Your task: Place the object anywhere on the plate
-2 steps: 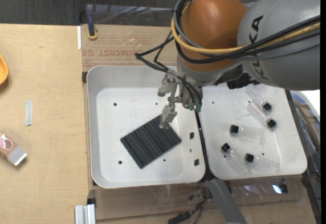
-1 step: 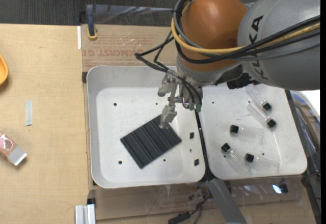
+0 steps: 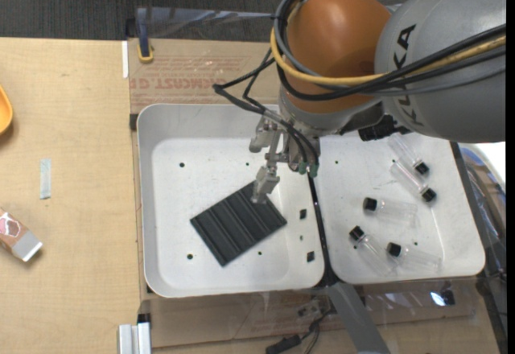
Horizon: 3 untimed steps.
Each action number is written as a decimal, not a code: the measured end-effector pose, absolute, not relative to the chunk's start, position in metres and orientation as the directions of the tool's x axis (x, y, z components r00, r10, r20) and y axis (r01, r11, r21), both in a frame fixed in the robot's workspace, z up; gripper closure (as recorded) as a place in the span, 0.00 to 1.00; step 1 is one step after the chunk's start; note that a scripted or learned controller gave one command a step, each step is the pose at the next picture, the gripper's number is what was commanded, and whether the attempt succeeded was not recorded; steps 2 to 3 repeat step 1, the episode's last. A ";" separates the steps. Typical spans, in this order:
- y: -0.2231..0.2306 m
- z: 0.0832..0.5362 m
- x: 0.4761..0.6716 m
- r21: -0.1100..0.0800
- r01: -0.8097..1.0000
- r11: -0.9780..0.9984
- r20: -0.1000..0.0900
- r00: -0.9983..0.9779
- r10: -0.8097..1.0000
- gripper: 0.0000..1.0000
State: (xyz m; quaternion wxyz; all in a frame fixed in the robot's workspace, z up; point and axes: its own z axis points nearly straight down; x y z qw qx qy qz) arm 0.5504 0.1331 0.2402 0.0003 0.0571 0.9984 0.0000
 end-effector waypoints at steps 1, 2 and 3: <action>0.133 0.240 0.550 0.000 0.114 0.993 -0.001 -0.993 0.114 0.00; 0.133 0.240 0.550 0.000 0.114 0.993 -0.001 -0.993 0.114 0.00; 0.133 0.240 0.550 0.000 0.114 0.993 -0.001 -0.993 0.114 0.00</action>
